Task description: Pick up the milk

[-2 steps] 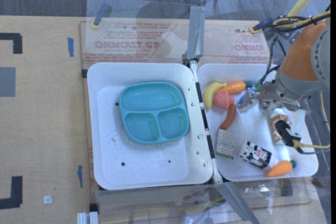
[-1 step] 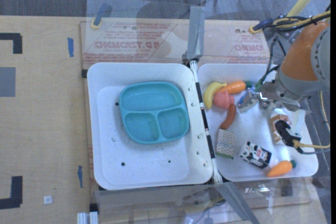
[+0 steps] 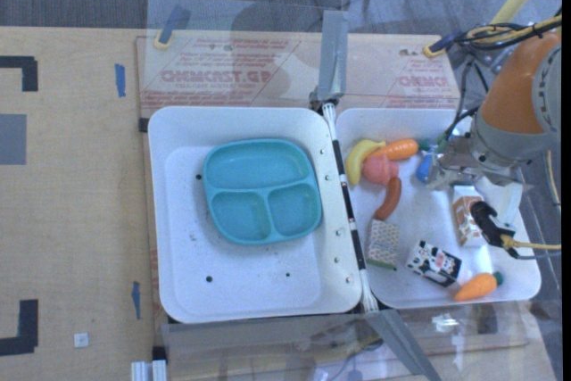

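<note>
The milk (image 3: 434,262) is a small carton with black and white cow patches. It lies on its side near the front of the right bin (image 3: 526,281). My gripper (image 3: 451,169) hangs over the back right part of that bin, well behind the milk and apart from it. A small blue thing (image 3: 426,165) sits just to the gripper's left. Nothing shows between the gripper and the milk carton except bare bin floor and a brown and white packet (image 3: 465,220).
The right bin also holds a banana (image 3: 359,160), a carrot (image 3: 398,149), a pink piece (image 3: 381,169), a sausage (image 3: 388,199), a checked cracker (image 3: 384,242) and a second carrot (image 3: 475,285). A teal divided plate (image 3: 262,190) lies in the left bin (image 3: 178,281).
</note>
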Motion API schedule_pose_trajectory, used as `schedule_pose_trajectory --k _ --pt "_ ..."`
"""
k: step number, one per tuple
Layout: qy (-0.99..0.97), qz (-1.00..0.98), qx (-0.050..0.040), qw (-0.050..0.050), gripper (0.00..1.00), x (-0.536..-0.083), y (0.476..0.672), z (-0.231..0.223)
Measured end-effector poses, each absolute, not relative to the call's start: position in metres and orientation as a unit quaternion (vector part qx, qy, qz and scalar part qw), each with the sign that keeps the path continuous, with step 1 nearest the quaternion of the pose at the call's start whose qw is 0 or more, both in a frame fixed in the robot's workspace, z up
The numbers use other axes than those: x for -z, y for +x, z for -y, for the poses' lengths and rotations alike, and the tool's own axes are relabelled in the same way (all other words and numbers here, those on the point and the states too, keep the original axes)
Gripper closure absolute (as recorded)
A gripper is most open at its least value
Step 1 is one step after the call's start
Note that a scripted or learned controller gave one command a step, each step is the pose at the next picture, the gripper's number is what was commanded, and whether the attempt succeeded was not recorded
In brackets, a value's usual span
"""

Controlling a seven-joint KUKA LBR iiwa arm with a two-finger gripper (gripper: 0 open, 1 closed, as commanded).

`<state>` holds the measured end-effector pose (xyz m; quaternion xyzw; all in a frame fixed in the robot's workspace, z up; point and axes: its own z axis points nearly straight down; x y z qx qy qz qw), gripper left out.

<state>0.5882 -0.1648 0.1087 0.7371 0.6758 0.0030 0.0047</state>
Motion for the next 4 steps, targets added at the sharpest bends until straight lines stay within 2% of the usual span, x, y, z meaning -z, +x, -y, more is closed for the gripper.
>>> schedule_pose_trajectory --k 1,2,3,4 --pt "0.737 -0.676 -0.0028 0.005 0.0 -0.109 0.588 0.164" --pt "0.73 -0.683 0.0002 0.001 0.0 -0.178 0.536 0.216" --pt "0.686 -0.728 -0.0001 0.001 0.0 -0.097 0.532 0.212" --pt "0.687 -0.727 -0.0002 0.002 1.0 -0.106 0.532 0.213"
